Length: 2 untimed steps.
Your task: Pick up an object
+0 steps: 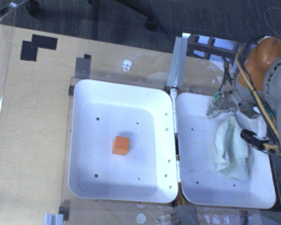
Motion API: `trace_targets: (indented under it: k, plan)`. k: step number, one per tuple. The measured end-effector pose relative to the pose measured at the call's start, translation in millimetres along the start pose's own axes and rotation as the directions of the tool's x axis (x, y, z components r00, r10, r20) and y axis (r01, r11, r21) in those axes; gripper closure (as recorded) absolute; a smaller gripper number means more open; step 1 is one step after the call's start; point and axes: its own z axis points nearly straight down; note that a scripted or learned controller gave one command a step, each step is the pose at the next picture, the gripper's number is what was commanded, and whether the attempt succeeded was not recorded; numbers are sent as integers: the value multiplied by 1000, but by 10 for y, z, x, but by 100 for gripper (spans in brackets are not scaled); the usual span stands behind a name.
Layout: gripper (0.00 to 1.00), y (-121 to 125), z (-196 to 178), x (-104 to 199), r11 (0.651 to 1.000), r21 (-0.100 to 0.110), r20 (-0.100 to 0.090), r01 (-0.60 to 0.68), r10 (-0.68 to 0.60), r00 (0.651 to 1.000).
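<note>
Pale cloth (pixel 232 147) lies in the right bin (pixel 192 186) beneath the gripper (pixel 221 107), whose grip I cannot tell. Approach stage; descending squarely comes next.

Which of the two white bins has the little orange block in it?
The left bin: the orange block sits near its middle. The right bin holds a pale crumpled cloth, with the gripper above it.

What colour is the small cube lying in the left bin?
Orange: the cube shows clearly in the camera view, against the white left bin.
</note>
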Motion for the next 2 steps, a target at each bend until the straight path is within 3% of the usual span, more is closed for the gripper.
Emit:
trace_targets:
  k: [1, 2]
  plan:
    - [100, -412, -708, -21, 989, 7, -6, 150, -150, 989]
    - [100, -164, -1226, 680, 965, 5, -7, 264, -264, 965]
